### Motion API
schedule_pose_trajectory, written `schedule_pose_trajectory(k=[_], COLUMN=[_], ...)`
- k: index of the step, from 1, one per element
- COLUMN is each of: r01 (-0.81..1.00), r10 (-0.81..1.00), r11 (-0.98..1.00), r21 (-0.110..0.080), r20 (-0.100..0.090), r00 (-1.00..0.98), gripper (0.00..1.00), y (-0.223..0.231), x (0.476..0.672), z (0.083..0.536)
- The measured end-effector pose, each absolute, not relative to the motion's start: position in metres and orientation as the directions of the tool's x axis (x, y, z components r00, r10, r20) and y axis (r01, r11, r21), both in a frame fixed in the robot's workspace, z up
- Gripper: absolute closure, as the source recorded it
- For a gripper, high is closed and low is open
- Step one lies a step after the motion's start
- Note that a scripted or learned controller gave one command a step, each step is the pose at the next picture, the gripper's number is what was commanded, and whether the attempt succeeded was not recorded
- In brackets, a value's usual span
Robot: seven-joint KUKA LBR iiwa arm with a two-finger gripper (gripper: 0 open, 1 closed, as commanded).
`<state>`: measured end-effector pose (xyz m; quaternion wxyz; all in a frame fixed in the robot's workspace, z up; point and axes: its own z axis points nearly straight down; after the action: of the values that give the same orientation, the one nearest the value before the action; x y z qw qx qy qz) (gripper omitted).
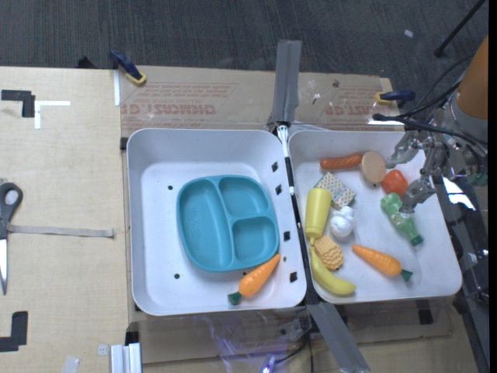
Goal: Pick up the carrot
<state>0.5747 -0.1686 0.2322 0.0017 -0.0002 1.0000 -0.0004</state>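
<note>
Gripper (402, 179) up at the right bin's (446, 282) far right side, spread wide, pinching nothing, low among a red ball (396, 182) and a green bottle (401, 217). Nearest carrot (378, 260) lying flat on bare floor, down-view and slightly left of the gripper, past the bottle, green tip pointing right. Second carrot (260, 278) well off to the gripper's left, across the divider, leaning against a blue plate (229, 222) in the left bin (144, 231). Plenty to go wrong from here, by the look of it. Wrong target, for a start: an orange sausage (342, 162) up-view and left of the gripper, long, tapered, easy to mistake for a carrot. Then the clutter: dropping straight down likely means closing on the ball or bottle instead, or knocking the bottle onto the near carrot. Next, the angle: closing along the length rather than across probably squirts that smooth taper out sideways. Gripping near the thin end, same risk, plus a droop on the lift. Going for the left-bin carrot looks worse: longer reach over the divider, plate rim in the way on one side, bin wall close on the other. Best bet, judging from this: clear the bottle, come down across the near carrot's thick middle.
</note>
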Motion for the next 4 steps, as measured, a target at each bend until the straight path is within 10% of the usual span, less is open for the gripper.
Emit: schedule_pose_trajectory(k=[1, 2, 3, 4], r01=[-0.116, 0.035, 0.032, -0.083], r10=[-0.116, 0.035, 0.032, -0.083], r11=[0.993, 0.999, 0.999, 0.997], r21=[0.000, -0.001, -0.002, -0.002], r20=[-0.003, -0.004, -0.011, -0.006], r00=[-0.993, -0.999, -0.999, -0.996], gripper=[0.00, 0.00, 1.00, 1.00], y=[-0.186, -0.157, -0.157, -0.216], x=[0.506, 0.483, 0.486, 0.485], z=[0.093, 0.093, 0.103, 0.093])
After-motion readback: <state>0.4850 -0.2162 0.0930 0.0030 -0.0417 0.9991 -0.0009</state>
